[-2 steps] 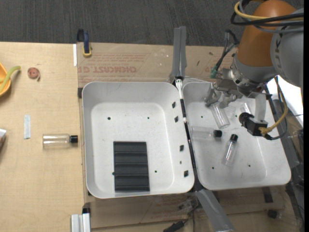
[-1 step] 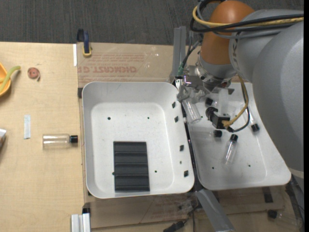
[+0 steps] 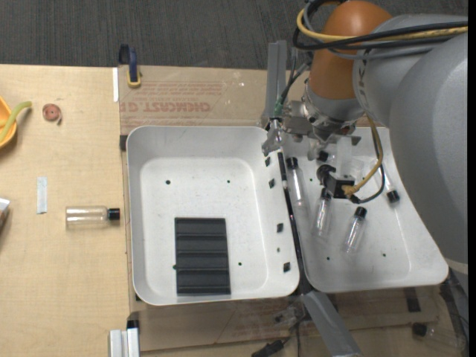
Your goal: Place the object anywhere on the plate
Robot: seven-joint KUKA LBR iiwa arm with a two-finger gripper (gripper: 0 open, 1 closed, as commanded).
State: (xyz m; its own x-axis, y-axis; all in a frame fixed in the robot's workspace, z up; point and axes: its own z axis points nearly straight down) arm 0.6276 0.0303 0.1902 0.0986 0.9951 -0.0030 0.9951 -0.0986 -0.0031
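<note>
Pale wooden bench (image 3: pixel 67 288) carries two white bins. Near the front edge of the left bin (image 3: pixel 134 199) lies the black ribbed plate (image 3: pixel 201 256), nothing on it. Three clear capped vials (image 3: pixel 354 229) lie loose in the right bin (image 3: pixel 405 262). The gripper (image 3: pixel 318 146) hangs over that bin's back-left corner; open or closed, I cannot tell. By my reading, pickup and transfer both remain.

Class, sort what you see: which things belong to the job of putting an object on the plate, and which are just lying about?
Job: black ribbed plate, in the left bin; left tube, middle tube, right tube, all clear, in the right bin.
Lying about: clear bottle, white strip, reddish disc, on the bench left of the bins.
</note>
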